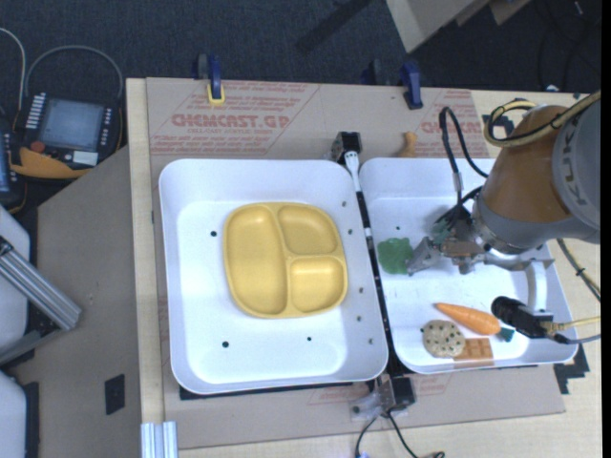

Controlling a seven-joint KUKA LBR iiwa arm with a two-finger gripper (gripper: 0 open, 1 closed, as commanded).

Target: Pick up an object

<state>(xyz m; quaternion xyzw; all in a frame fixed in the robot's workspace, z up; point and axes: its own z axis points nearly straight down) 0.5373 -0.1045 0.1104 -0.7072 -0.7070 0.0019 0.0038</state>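
In my right bin (420, 356), a green piece (393, 254) lies just beside my gripper (420, 259), with a carrot (468, 317), cookie (440, 338) and cracker (474, 349) crowding the near wall. The far corner lies open. A yellow divided plate (284, 259) fills the left bin's (191, 256) middle, its margins free.

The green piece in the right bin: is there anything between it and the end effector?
Nothing visible. The end effector sits right beside the green piece in the right bin; the carrot and cookie lie nearer the front.
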